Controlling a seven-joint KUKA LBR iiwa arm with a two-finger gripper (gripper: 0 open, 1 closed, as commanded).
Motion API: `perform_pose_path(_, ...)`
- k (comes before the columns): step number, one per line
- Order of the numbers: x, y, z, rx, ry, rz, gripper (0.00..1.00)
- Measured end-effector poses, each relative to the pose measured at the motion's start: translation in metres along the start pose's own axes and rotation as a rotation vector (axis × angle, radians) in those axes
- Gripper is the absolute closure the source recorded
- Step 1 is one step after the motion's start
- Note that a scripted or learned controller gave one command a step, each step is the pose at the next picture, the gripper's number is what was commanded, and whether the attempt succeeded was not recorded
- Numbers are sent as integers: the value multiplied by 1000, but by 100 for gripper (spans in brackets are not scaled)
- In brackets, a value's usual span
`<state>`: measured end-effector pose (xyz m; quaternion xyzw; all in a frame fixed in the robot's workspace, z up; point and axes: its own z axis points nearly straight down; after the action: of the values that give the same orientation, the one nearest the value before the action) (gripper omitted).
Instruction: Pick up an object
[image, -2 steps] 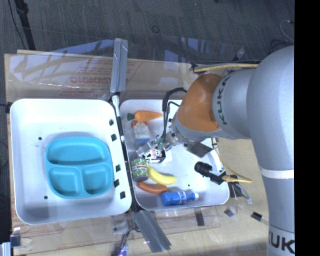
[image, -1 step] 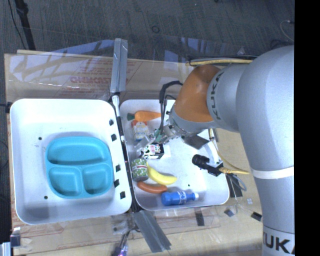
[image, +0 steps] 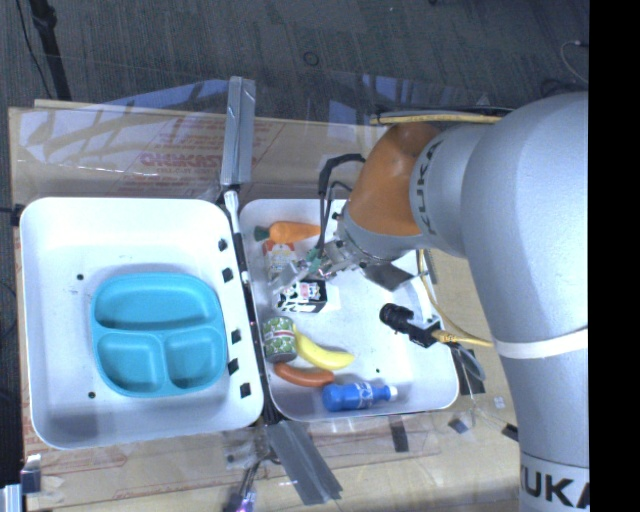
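Note:
The right bin (image: 430, 385) holds several objects. An orange carrot-like piece (image: 292, 232) lies at its far left corner. A black-and-white patterned item (image: 303, 295) sits just below my gripper (image: 305, 263), which hangs low over the bin's upper left part. Along the bin's near left side lie a small patterned can (image: 279, 338), a yellow banana (image: 323, 353), a red sausage (image: 303, 376) and a blue bottle (image: 355, 396). The arm's wrist hides the bin's far right part.
The left bin (image: 50, 300) holds a blue divided plate (image: 157, 333). A metal divider (image: 236, 140) runs between the bins. A black fitting with a yellow cable (image: 405, 322) hangs over the right bin. The grey arm (image: 520, 250) covers the right side.

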<state>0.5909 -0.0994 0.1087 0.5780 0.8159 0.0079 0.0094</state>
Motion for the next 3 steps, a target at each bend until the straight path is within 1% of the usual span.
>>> perform_pose_path(1, 2, 5, -13, -10, -1, -7, 100)
perform_pose_path(2, 2, 4, -12, -8, -1, -7, 0)
perform_pose_path(3, -20, 60, 13, 20, 5, 175, 0)
